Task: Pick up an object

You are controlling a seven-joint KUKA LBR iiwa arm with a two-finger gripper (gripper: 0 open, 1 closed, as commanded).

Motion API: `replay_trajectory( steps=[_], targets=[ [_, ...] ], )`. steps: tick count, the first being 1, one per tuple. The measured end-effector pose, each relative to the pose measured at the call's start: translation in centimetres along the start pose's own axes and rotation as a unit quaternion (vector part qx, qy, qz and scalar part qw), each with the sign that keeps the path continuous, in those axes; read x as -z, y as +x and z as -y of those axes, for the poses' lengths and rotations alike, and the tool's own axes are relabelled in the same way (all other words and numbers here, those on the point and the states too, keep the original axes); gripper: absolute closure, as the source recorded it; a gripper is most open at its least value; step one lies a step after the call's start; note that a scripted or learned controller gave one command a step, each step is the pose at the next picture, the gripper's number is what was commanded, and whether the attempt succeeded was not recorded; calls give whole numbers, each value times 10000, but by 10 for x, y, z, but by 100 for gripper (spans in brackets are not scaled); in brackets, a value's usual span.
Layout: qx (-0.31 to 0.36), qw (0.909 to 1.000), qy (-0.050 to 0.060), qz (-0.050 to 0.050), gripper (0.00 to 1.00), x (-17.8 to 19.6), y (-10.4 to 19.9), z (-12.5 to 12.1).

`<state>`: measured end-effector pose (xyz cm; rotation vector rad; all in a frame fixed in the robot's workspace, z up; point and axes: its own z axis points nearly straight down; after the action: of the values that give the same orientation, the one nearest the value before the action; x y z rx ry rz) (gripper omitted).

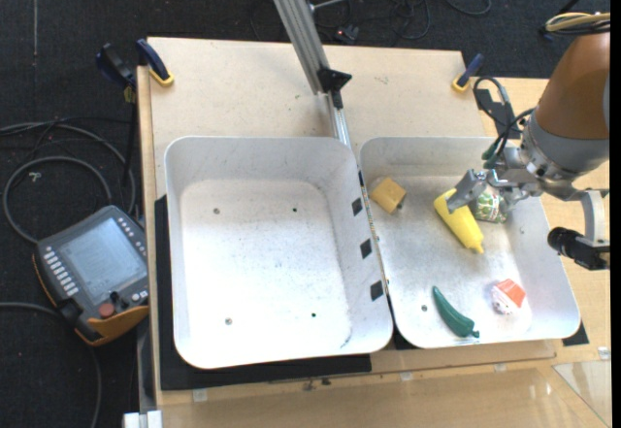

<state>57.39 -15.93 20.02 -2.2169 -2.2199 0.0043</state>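
**First onlooker:** Lying in the right bin (558, 314), near its far right side, is a yellow banana-shaped toy (460, 221). Its long axis runs on a slant, from upper left down to lower right. Pressed against its upper right side is a small greenish object (488, 208), too blurred for me to name.

**Second onlooker:** Where is the gripper (482, 185) in relation to it?

**First onlooker:** Directly over the banana's upper end and the greenish thing, low in the bin. The grey arm (572, 115), with its orange band, comes in from the right, so the banana stretches away from the gripper toward the lower left. Whether the gripper is clenched on something or released, I cannot tell; the metal parts blur into the objects beneath them.

**Second onlooker:** So which would it take?

**First onlooker:** My guess is the greenish object or the banana's top end, since both sit right under it. A grasp across the banana's narrow width looks more workable than along its length.

**Second onlooker:** What else is in there?

**First onlooker:** A tan block (388, 194) well to the banana's left, a dark green pepper-like toy (452, 312) toward the front, and a red and white piece (506, 296) at front right. The left bin (184, 183) sits alongside.
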Motion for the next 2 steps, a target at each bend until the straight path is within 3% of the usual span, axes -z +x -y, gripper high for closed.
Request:
replay_trajectory(
  steps=[1, 2],
  targets=[
    [-2, 10000, -23, 5, 0, 3, 0, -1],
    [-15, 10000, 0, 3, 0, -48, -8, 5]
  ],
)
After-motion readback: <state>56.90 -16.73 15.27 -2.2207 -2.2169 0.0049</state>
